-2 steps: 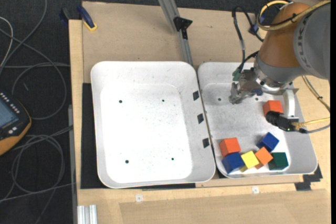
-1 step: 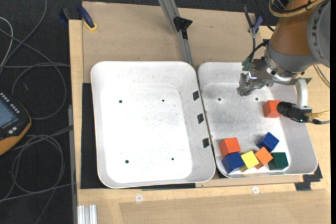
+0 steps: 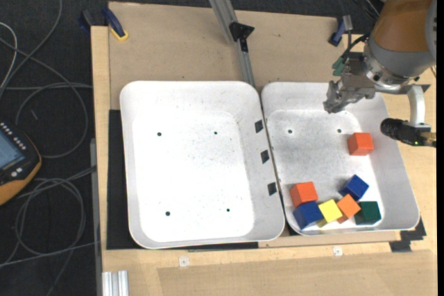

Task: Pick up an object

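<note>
I see gripper (image 3: pixel 336 103) over right bin (image 3: pixel 397 170) far end, can't tell grip state; orange cube (image 3: pixel 361 143) near it.

Blocks (image 3: pixel 333 203) in right bin (image 3: pixel 395 170), hand (image 3: pixel 336 102) above its far edge

The arm (image 3: pixel 406 17) is cut off by the right edge. The gripper (image 3: pixel 336 102) is too small and dark to read. A green block (image 3: pixel 370 212) sits partly hidden behind an orange one (image 3: pixel 349 206).
</note>
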